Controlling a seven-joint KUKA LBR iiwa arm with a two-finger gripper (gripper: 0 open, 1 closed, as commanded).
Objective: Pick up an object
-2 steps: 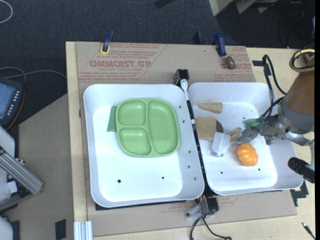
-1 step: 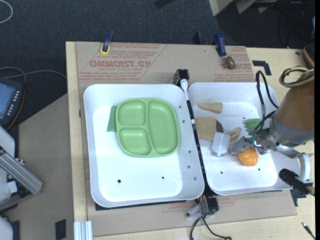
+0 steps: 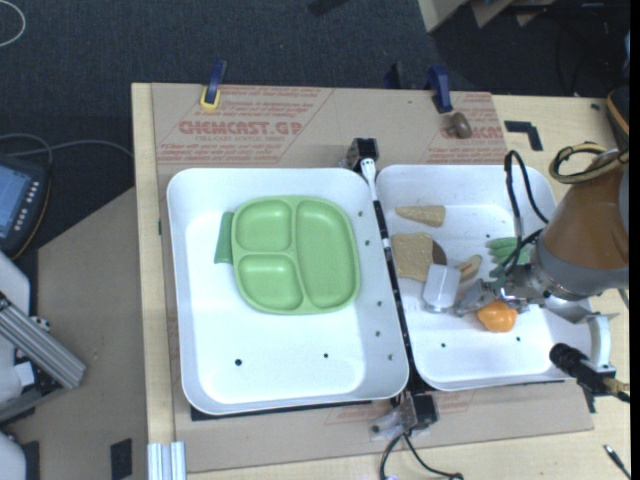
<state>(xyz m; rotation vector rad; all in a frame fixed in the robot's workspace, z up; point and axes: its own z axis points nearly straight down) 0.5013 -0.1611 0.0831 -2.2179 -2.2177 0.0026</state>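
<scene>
The gripper (image 3: 478, 296) is sitting low in the right bin (image 3: 455, 368), at the frame's right; its finger state cannot be determined. An orange object (image 3: 496, 317) is lying just beside it, touching the bin floor.

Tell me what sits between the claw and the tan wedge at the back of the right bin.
The claw is low in the right bin. Between it and the tan wedge lie a brown flat piece and a grey block, so it is not a bare path.

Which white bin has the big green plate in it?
The left bin holds the green divided plate. The right bin, where the arm reaches, holds small things instead, like the orange ball and tan pieces.
</scene>
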